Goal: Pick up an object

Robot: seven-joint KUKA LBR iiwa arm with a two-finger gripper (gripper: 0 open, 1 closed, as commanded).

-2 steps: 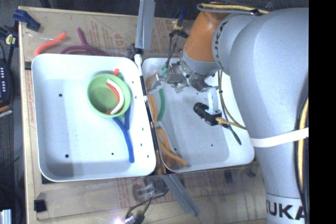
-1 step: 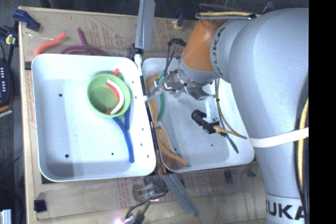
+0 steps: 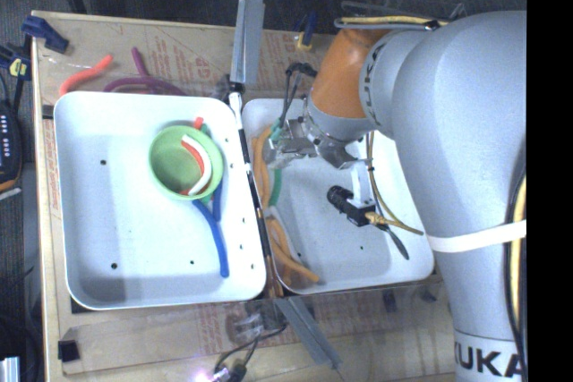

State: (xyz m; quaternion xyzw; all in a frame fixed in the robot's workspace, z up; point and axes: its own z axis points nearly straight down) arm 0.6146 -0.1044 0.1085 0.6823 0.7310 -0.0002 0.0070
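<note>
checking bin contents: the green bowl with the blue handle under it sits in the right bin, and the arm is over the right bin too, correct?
Not quite. The camera view shows the green bowl, with the blue handle under it, in the left bin, not the right one. The arm is over the right bin, as you said.

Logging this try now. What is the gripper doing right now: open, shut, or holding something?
Gripper: cannot be told. It is low at the upper left of the right bin, beside the orange and green pieces by the divider.
</note>
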